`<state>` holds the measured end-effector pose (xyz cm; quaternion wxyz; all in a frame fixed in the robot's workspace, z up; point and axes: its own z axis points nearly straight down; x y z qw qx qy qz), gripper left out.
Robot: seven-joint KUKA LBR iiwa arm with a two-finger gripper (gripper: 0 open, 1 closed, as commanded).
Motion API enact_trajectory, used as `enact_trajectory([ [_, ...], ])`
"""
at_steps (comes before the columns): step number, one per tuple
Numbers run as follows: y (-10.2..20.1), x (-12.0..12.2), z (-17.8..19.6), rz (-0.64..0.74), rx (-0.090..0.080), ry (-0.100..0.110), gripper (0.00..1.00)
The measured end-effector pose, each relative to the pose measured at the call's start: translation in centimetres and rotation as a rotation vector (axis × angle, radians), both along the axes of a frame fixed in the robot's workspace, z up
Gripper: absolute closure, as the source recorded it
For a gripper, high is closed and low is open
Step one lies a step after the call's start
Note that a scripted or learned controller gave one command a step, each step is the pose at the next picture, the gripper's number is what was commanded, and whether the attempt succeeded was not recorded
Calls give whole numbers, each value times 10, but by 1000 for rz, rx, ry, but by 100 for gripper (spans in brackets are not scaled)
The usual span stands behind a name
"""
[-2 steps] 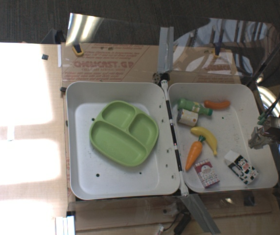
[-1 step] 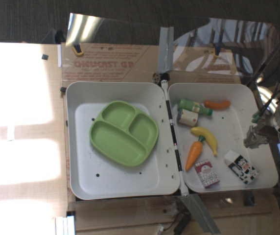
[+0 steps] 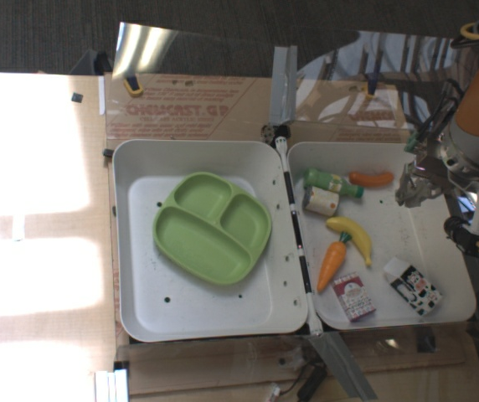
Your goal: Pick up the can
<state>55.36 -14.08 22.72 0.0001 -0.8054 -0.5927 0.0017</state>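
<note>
Can (image 3: 321, 200) lies in right white bin (image 3: 457, 304) on a wooden bench (image 3: 38, 249).

green plate (image 3: 213, 238), banana (image 3: 352, 234), carrot (image 3: 332, 262), bottle (image 3: 333, 182)

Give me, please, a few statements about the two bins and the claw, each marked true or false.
1. The green plate lies in the left bin. True.
2. The can is gripped by the claw. False: it lies on its side in the right bin, apart from the claw.
3. The banana lies beside the carrot. True.
4. The green bottle stands on the plate. False: it lies in the right bin, next to the can.
</note>
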Motion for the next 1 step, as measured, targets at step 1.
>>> enact_trajectory([
  [1,43,26,16,-74,-1,0,100],
])
